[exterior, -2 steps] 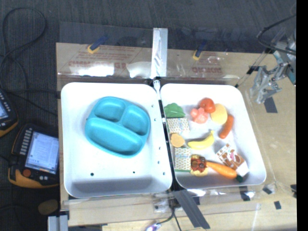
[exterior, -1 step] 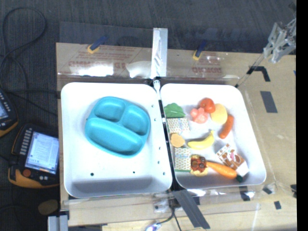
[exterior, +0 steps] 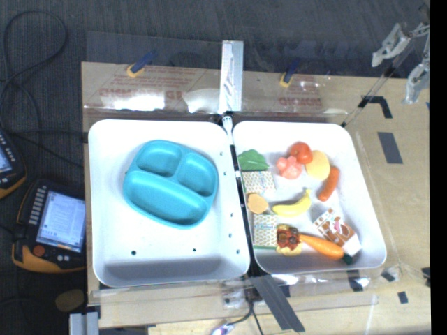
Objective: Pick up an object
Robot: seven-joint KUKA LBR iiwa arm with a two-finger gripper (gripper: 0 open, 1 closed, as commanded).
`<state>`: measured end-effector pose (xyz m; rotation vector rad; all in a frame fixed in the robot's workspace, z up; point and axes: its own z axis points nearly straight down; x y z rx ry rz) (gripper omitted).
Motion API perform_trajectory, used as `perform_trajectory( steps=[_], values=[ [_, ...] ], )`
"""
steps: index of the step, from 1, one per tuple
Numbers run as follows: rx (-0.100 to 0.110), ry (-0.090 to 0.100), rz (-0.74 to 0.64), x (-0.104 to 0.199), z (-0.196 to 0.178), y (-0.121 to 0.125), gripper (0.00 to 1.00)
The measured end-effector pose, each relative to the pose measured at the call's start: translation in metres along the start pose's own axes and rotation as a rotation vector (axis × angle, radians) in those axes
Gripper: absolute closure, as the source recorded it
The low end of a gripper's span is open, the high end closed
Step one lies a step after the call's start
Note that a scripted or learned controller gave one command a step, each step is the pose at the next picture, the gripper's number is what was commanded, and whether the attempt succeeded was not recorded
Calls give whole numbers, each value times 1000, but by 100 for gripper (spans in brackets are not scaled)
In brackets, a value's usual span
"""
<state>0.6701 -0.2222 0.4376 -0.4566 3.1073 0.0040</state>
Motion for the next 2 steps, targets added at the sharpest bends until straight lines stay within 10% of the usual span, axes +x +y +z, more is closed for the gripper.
perform_trajectory(
  steps=[2],
  values=[
    [3,9,582,-7,340,37,0]
  ],
)
